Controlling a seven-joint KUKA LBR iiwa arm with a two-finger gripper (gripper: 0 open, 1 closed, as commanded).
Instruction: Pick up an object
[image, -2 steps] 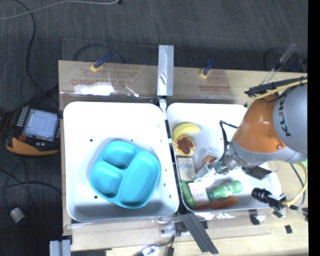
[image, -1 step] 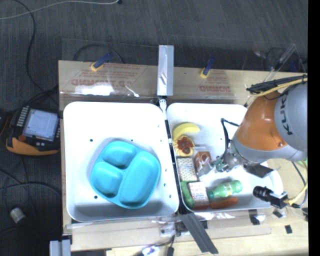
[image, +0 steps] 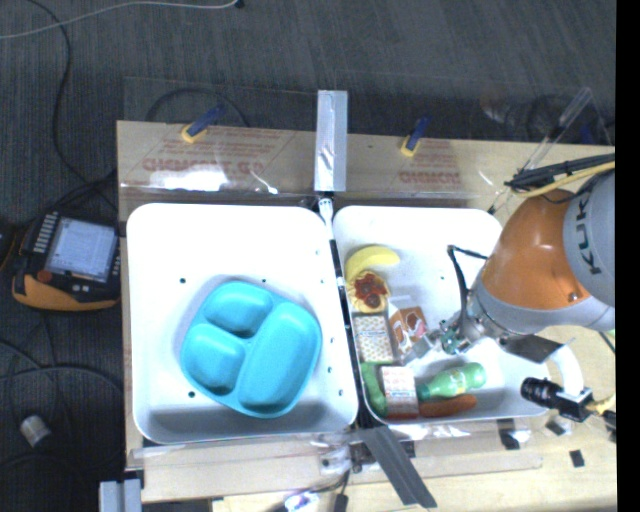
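Observation:
In the right bin (image: 470, 222) lie a yellow banana (image: 372, 260), a red round item (image: 371, 290), a small brown packet (image: 408, 325), a checkered packet (image: 373, 340), a green bottle (image: 450, 381) and a red-and-white box (image: 398, 390) over a green item. My gripper (image: 447, 338) reaches down from the orange-banded wrist (image: 535, 265) into the bin's middle, just right of the brown packet and above the green bottle. I see nothing held between its fingers.
The left bin (image: 160, 240) holds a blue three-compartment tray (image: 252, 345). A metal divider post (image: 331, 140) stands at the back between the bins. A handheld device (image: 70, 260) lies on the floor at left.

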